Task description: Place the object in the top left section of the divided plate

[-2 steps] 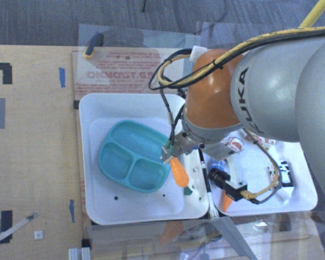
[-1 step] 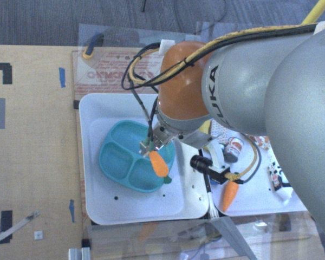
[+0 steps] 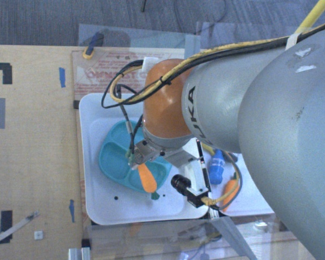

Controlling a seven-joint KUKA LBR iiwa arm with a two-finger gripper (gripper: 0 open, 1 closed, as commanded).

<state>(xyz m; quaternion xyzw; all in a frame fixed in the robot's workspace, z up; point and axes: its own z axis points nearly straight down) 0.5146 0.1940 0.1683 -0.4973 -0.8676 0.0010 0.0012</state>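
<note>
The grey arm (image 3: 249, 118) and its orange band (image 3: 165, 99) cover much of the white bin (image 3: 92, 145) and hide the right part of the teal divided plate (image 3: 116, 156). The hand (image 3: 136, 158) sits low over the plate's middle; whether it is open or closed cannot be told. An orange carrot (image 3: 147, 177) lies just below it on the plate's lower right edge, long axis running up-left to down-right, green end (image 3: 154, 196) pointing down.

The arm (image 3: 249, 123) covers the frame's right and centre; the bin's (image 3: 92, 145) left strip beside the teal plate (image 3: 111, 156) lies bare.
</note>
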